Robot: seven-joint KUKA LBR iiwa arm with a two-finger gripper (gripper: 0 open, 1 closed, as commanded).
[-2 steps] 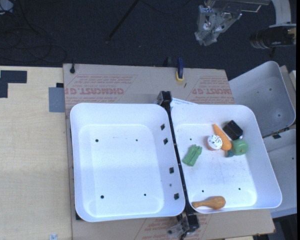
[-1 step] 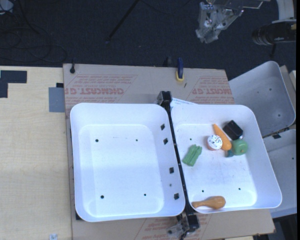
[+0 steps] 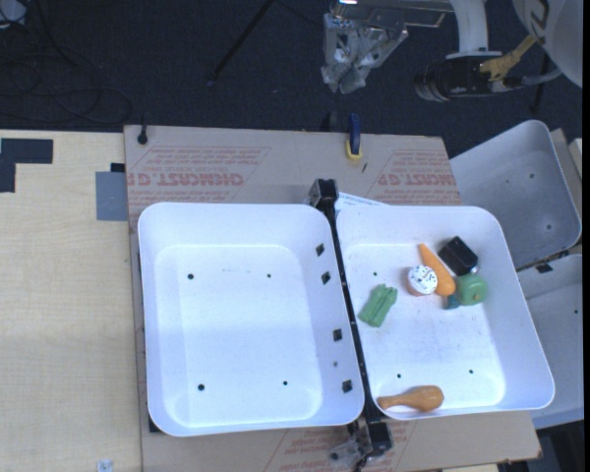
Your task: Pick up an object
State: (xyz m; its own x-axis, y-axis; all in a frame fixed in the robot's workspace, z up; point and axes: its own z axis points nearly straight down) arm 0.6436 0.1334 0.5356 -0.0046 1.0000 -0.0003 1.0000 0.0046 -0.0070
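My gripper (image 3: 346, 67) hangs high at the top of the camera view, well behind both bins, with nothing seen between its fingers. The right bin (image 3: 516, 293) holds a green ridged block (image 3: 379, 305), an orange carrot-like piece (image 3: 436, 265), a white round object with spots (image 3: 423, 280), a small black block (image 3: 458, 255), and a green rounded toy (image 3: 469, 289). An orange pear-shaped object (image 3: 414, 398) lies near the right bin's front wall.
The left bin (image 3: 157, 264) stands beside the right one on a cardboard sheet (image 3: 226, 170). A black clip strip (image 3: 336, 303) joins the bins. A blue and yellow clamp (image 3: 354, 138) sits at the cardboard's far edge. A grey metal plate (image 3: 531, 180) lies at right.
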